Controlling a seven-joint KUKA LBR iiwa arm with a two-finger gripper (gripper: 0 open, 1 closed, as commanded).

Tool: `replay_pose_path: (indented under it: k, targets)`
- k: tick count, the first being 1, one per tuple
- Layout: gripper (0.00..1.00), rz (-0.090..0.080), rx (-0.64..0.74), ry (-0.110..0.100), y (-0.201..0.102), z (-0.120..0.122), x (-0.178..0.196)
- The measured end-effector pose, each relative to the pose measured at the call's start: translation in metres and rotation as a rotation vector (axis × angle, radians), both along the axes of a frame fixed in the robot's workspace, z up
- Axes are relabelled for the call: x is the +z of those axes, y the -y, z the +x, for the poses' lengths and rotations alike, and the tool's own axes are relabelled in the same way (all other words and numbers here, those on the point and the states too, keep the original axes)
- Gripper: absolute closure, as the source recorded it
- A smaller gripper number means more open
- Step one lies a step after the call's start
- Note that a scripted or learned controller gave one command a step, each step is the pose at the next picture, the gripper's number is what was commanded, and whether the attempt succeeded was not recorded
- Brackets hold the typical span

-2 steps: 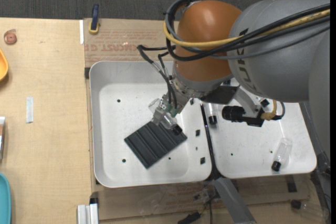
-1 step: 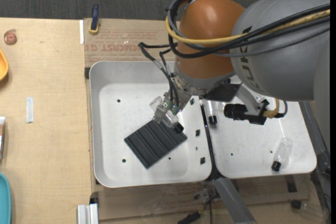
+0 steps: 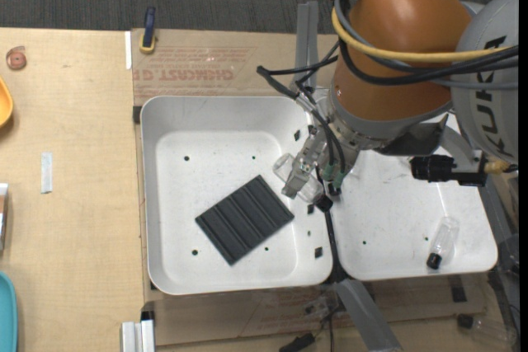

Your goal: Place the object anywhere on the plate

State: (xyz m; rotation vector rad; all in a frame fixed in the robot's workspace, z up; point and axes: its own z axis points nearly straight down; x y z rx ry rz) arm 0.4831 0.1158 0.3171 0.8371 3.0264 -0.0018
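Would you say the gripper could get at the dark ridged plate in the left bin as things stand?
Probably yes: the gripper hangs just off the upper right corner of the dark ridged plate, which lies flat and uncovered in the left bin.

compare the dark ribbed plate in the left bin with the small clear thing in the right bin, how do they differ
The ribbed plate is dark grey, flat and broad; the clear object is see-through with a black end, slim and far smaller. The plate lies in the left bin, the clear object in the right bin. Both lie at a slant, away from the gripper.
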Motion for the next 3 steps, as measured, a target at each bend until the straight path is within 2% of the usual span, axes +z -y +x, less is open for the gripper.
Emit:
replay_pose_path:
  k: [1,2,3]
  targets:
    - [1.0,0.001,0.106,-0.003,0.005,-0.005,-0.084]
    - [1.0,0.0,0.243,0.001,0.021,-0.003,0.013]
    - [1.0,0.001,0.383,-0.003,-0.027,-0.005,0.002]
